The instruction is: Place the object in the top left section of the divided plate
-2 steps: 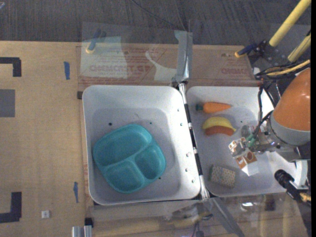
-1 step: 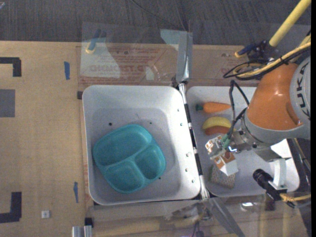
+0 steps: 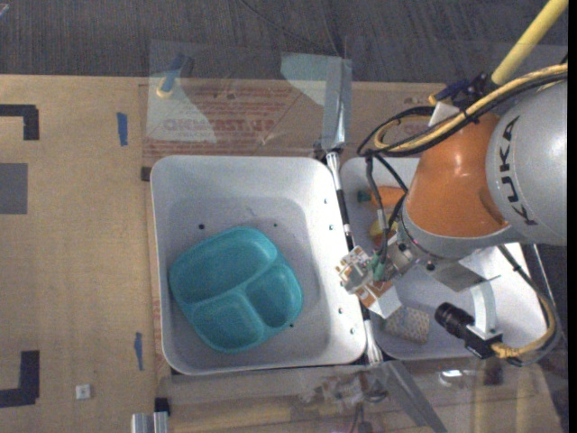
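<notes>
A teal plastic divided plate (image 3: 236, 288) lies in the left white bin (image 3: 180, 188), toward its lower half. It has a rounded, softly squared outline and three sunken sections split by raised ridges: one large section across its upper left and two smaller ones toward its lower right. All three sections look bare.

The grey arm with its orange band (image 3: 455, 192) reaches over the right white bin (image 3: 518, 287), and its gripper (image 3: 365, 273) sits low beside the wall shared by the two bins. Whether the gripper is spread or closed cannot be told, as cables and small fittings clutter it.

In the right bin, an orange rounded object (image 3: 389, 197) peeks out beside the arm, and a grey speckled block (image 3: 410, 325) lies near the bin's lower edge.
</notes>
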Tool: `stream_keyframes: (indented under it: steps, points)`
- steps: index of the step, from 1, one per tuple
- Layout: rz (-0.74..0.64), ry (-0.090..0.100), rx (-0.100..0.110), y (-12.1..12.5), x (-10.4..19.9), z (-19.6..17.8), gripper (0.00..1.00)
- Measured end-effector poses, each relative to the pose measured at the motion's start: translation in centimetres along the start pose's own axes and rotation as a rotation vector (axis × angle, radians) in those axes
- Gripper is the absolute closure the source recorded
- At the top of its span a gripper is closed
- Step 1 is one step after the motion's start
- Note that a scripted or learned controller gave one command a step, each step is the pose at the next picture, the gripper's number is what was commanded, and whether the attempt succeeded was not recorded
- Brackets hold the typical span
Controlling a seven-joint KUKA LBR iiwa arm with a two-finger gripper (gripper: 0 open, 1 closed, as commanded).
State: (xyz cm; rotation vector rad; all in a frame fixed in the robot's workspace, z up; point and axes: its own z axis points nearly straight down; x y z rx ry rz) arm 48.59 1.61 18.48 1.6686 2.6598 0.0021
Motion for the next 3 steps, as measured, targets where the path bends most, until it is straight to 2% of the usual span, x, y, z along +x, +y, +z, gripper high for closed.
stream_keyframes:
  steps: [1, 2, 3]
  points:
    - [-0.059, 0.000, 0.001, 4.7, 6.6, 1.4, 1.00]
    - [-0.059, -0.001, 0.000, 4.7, 6.6, 1.4, 0.00]
    - [-0.134, 0.000, 0.000, 7.1, 7.2, 7.4, 0.00]
